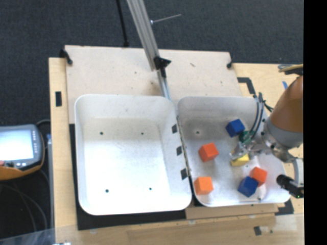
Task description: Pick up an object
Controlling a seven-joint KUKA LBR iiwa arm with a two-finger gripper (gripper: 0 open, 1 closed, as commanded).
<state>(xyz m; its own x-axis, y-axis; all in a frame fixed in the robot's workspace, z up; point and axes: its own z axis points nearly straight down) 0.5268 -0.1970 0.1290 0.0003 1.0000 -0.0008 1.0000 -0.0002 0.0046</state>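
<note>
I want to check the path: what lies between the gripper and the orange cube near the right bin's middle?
In the camera view, only bare white bin floor lies between the gripper and that orange cube.

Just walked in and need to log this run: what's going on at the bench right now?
The arm reaches in from the right over the right bin, its gripper low beside a yellow piece. Whether it has hold of it is unclear. Around it lie two blue cubes and three orange ones. The left bin sits alongside.
</note>
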